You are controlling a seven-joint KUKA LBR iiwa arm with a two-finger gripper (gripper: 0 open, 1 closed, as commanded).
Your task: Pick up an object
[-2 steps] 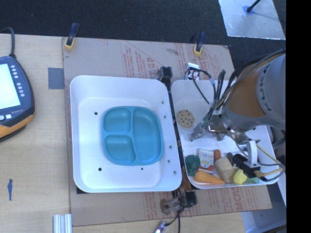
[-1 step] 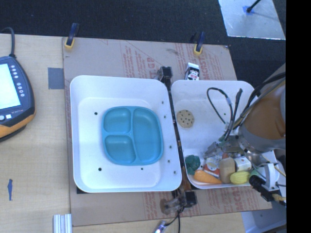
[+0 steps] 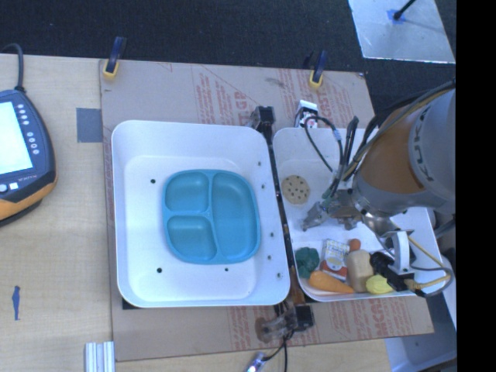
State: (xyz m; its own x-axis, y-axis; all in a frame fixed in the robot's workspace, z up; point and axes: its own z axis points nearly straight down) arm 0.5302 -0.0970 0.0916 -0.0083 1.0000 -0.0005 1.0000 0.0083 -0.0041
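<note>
the gripper [image 3: 325,210] hangs low in the right bin [image 3: 288,149] beside a cookie [image 3: 295,188]. whether it is open or closed, i cannot tell. a blue plate [image 3: 211,216] lies in the left bin [image 3: 132,208].

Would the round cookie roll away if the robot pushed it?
Probably not. The cookie lies flat in the right bin, so it would likely slide. It looks thin, so pinching it could be tricky, and it might be light.

The left bin [image 3: 124,208] offers open white floor all round the blue divided plate [image 3: 211,215] at its middle; the right bin [image 3: 291,149] is tighter, its far end bare apart from a round cookie [image 3: 295,188]; toys [image 3: 349,270] crowd its near edge, and the arm [image 3: 407,157] with its cables [image 3: 329,142] overhangs the right side.
</note>
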